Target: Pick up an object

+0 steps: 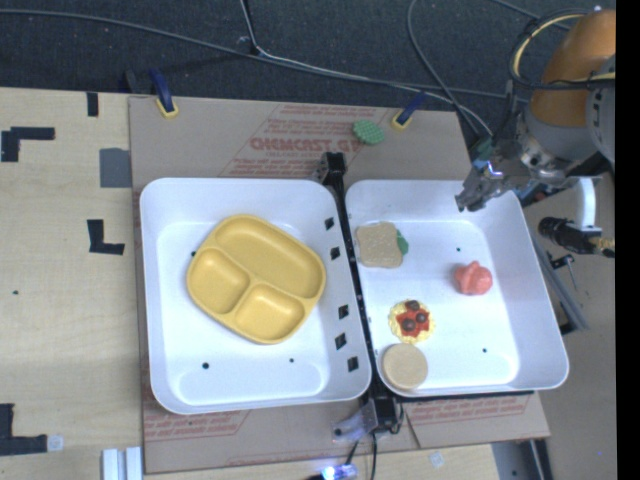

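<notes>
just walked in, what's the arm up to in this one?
It's a pick attempt, not yet made. The gripper hangs over the far right corner of the right bin, with nothing seen in it. That bin holds a sandwich, a red piece, a small pizza and a round cookie, all untouched. The left bin holds a yellow divided tray. A green piece lies on the bench beyond the bins.

Yellow tray [256,278] in left bin [160,268] — gripper [478,190] over right bin's [530,268] rim
</notes>
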You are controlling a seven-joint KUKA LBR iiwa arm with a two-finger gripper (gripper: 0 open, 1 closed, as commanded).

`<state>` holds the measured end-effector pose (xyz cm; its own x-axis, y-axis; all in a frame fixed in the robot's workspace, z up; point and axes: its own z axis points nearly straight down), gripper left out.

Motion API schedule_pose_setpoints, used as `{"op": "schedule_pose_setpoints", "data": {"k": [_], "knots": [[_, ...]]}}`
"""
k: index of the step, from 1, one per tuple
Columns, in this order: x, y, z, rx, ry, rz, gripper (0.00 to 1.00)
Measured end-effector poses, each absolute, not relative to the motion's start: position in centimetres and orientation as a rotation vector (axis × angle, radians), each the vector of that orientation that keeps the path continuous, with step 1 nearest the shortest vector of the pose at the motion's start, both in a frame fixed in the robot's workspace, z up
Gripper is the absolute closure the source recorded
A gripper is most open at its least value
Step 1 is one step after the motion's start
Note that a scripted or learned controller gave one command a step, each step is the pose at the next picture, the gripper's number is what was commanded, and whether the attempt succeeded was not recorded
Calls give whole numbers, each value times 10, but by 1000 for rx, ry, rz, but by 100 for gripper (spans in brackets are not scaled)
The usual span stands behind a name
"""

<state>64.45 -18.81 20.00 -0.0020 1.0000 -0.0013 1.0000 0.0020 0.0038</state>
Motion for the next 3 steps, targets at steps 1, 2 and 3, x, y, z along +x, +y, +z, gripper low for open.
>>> {"op": "schedule_pose_setpoints", "data": {"k": [1, 2, 3], "knots": [[650, -184, 262, 2215, 2220, 4, 100], [621, -131, 256, 2219, 2228, -2, 100], [604, -90, 256, 2218, 2228, -1, 100]]}}
